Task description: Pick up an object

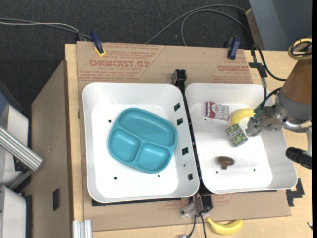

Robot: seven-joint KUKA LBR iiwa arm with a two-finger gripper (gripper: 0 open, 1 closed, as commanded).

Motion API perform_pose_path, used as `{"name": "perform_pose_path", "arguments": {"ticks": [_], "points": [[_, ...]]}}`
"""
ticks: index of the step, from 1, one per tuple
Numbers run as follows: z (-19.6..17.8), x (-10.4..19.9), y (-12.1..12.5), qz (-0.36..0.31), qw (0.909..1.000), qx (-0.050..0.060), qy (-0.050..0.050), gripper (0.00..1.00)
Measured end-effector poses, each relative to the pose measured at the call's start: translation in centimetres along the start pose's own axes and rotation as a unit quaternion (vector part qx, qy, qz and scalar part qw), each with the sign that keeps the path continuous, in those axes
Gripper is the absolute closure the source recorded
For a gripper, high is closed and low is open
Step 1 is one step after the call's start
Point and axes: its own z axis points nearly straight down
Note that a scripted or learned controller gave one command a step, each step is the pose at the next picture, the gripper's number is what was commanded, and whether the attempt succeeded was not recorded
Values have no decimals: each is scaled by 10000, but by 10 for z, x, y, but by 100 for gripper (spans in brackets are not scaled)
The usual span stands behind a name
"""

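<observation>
The right bin [262, 175] holds a small maroon-and-white carton [216, 111], a yellow banana-shaped piece [242, 115], a green patterned packet [236, 135] and a small brown object [225, 161]. My gripper [253, 126] reaches in from the right, low over the bin, right beside the green packet and just below the yellow piece. Its tips are close to the packet's right edge. In the left bin [94, 148] lies a turquoise divided plate [142, 139].
A yellow banana [227, 225] lies off the bins at the bench's front edge. Clamps [98, 47] pin the cardboard at the back, and cables run behind. The arm's orange band [302, 81] rises over the right bin's right side.
</observation>
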Motion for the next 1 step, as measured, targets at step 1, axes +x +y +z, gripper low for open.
{"name": "perform_pose_path", "arguments": {"ticks": [1], "points": [[-54, 0, -9, 3, 10000, -3, -1, 100]]}}
